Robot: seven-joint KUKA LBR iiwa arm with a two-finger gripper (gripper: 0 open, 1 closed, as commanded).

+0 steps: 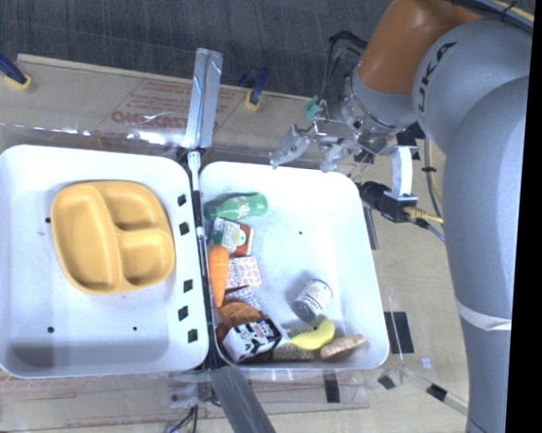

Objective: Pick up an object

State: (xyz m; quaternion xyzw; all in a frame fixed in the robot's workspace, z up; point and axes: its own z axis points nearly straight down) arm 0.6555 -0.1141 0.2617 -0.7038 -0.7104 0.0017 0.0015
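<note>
I am holding my hand, fingers spread and pinching nothing, over the right bin's upper rim at upper centre, judging the small can at lower right light, rigid, slippery, best gripped across its round sides.

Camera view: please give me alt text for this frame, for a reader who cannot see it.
The gripper hangs open above the far rim of the right bin, holding nothing. That bin holds a green bottle, carrot, can and banana. The left bin holds a yellow divided tray.
</note>
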